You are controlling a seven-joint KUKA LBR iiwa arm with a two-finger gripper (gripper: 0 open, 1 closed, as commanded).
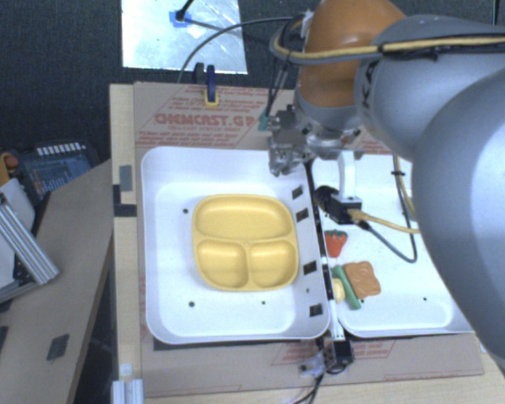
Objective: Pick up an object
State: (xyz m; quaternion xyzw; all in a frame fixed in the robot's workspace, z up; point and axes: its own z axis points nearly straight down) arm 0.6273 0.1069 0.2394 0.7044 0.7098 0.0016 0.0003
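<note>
My gripper (313,160) hangs below the orange wrist band, over the rear end of the divider between the two bins. Several small objects lie toward the front left of the right bin (421,310): a red strawberry-like piece (336,242), an orange-brown toast-like piece (363,279), and a green stick (348,289) beside a small yellow piece (337,290). They lie in front of the gripper, apart from it. The arm's grey body hides much of the right bin.
A yellow three-compartment tray (242,241) lies in the middle of the left bin (164,225). A black part with a yellow cable (379,223) hangs over the right bin near the strawberry. Cardboard surrounds the bins.
</note>
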